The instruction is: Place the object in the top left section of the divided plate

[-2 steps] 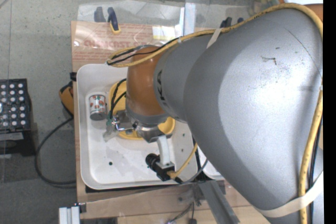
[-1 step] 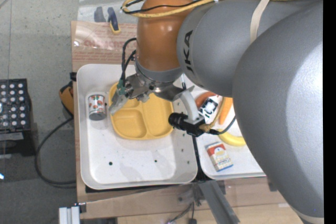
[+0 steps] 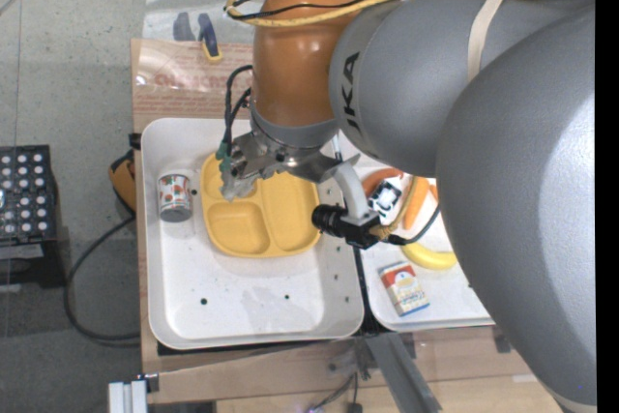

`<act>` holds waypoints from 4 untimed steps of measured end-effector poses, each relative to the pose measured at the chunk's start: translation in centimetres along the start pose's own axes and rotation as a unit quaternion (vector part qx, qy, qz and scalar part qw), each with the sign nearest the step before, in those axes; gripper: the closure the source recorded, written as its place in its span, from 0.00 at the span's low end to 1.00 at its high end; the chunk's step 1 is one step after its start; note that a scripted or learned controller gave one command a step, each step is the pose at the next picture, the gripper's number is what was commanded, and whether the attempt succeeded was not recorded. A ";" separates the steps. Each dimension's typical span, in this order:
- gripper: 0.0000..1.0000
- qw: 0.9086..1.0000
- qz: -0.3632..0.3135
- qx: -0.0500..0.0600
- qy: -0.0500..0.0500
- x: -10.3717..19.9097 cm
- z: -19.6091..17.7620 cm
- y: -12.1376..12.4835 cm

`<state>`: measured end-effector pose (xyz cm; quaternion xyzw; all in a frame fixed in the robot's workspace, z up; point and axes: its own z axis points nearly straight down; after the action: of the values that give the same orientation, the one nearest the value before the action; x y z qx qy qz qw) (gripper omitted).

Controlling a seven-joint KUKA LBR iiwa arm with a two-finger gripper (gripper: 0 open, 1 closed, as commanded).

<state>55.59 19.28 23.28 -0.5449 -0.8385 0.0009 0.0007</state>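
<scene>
The gripper hangs over the upper left part of the yellow divided plate; its opening cannot be told. The likeliest object, a small can, stands upright in the left bin, just beside the plate. Risk: the gripper descends without the can.

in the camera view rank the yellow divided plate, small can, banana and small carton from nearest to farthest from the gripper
1. yellow divided plate, directly under the gripper, left bin.
2. small can, to the gripper's left, same bin.
3. banana, right bin.
4. small carton, right bin, toward the front edge.
</scene>
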 end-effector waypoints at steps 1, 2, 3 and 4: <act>1.00 0.986 0.164 -0.001 -0.002 2.3 -4.8 -0.3; 1.00 0.947 0.323 -0.001 -0.003 -0.9 1.1 8.8; 1.00 0.997 0.081 0.000 0.000 0.4 5.1 4.7; 1.00 1.000 -0.021 -0.001 -0.001 -3.8 -0.7 0.0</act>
<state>57.10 15.77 23.93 -0.5276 -0.8495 0.0011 -0.0009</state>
